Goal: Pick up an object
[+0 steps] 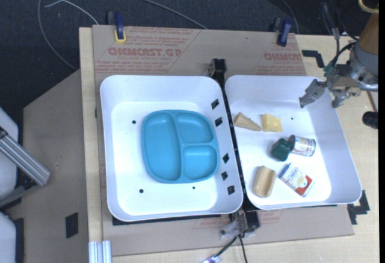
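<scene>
The right bin [337, 135] holds several small objects: a tan wedge [246, 122], a yellow block [271, 123], a dark green piece [281, 149] against a small can [302, 146], a tan cylinder [263, 180] and a red-and-white packet [297, 179]. My gripper [325, 94] hangs over the bin's far right corner, its fingers spread apart with nothing between them. It stands well apart from all the objects, up and to the right of the yellow block.
The left bin [120, 183] carries a blue divided plate [179, 145]. A black divider with clips [221, 135] runs between the bins. Blue clamps [120, 27] hold the cardboard sheet at the back. Cables trail across the dark floor behind.
</scene>
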Robot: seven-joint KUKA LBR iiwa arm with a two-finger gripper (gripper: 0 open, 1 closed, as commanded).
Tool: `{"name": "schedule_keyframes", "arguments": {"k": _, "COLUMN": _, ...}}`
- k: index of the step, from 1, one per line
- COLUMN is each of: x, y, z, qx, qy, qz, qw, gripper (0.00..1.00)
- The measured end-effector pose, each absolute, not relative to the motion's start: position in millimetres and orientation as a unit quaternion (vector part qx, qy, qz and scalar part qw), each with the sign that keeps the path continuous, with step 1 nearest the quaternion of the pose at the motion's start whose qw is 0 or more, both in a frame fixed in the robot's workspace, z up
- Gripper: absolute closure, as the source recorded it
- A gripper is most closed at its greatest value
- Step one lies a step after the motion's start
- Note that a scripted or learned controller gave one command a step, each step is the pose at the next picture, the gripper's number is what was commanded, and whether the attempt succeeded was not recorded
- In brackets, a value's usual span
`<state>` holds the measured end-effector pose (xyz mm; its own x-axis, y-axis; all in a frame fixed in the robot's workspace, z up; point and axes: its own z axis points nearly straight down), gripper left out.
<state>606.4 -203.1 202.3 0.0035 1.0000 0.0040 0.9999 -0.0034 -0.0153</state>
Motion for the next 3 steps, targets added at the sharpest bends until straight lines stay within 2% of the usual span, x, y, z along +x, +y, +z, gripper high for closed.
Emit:
{"name": "schedule_keyframes", "arguments": {"k": 1, "x": 609.7, "y": -202, "z": 211, "qx": -0.707, "qy": -0.707, "qz": -0.0001, "qw": 0.0, "gripper": 0.0}}
{"name": "schedule_keyframes", "arguments": {"k": 3, "x": 623.8, "y": -201, "z": 120, "qx": -0.706, "qy": -0.708, "qz": 0.0008, "qw": 0.002, "gripper": 0.0}}
